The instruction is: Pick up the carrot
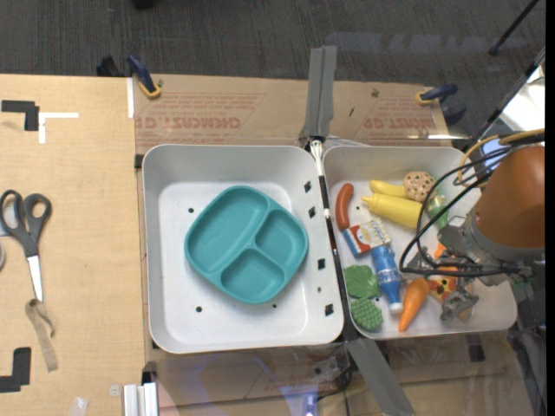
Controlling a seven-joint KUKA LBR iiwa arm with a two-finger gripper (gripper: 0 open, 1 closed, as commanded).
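The worktop carries two shallow white bins side by side, and I take that split as sorting ground: the left bin has a teal divided plate lying flat in its middle, while the right bin is crowded with toy food. The arm comes in from the right and hangs low over that crowded bin, which fits a reach toward the carrot. Its pincer sits near the bin's front right corner, just beside the carrot; from here I cannot tell how far it is open, and nothing shows between its tips.

The carrot lies in the right bin near the front wall, tilted, its thick end up toward the arm and its point down toward the rim. It is a plain orange taper, pressed close beside a blue bottle, with green leafy pieces further left.
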